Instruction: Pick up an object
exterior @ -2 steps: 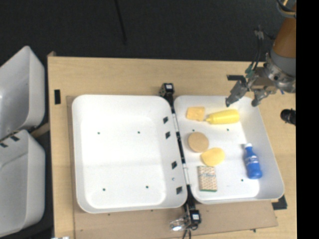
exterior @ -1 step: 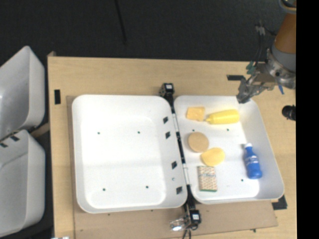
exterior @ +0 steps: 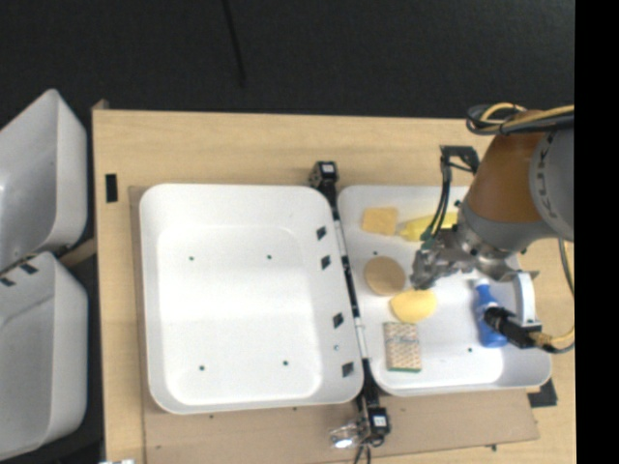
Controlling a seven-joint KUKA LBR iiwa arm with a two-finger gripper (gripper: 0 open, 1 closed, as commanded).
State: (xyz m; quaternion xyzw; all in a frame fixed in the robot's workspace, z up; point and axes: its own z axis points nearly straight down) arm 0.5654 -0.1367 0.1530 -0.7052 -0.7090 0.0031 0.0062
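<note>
Left bin (exterior: 237, 293): nothing I can pick.
Packet (exterior: 402, 345): right bin's (exterior: 455, 375) front.
Lemon (exterior: 414, 305): right bin, beside my gripper (exterior: 426, 271).
Gripper: I cannot tell its state.
Blue tool (exterior: 489, 315): far right.

One fixed camera looks down slantwise on both bins (exterior: 242, 201).

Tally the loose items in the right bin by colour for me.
Yellow: 3, the yellow block, the yellow piece by the arm, the yellow lump
Tan: 1, the round disc
Blue: 1, the blue tool
Patterned: 1, the speckled packet
Total: 6
</note>
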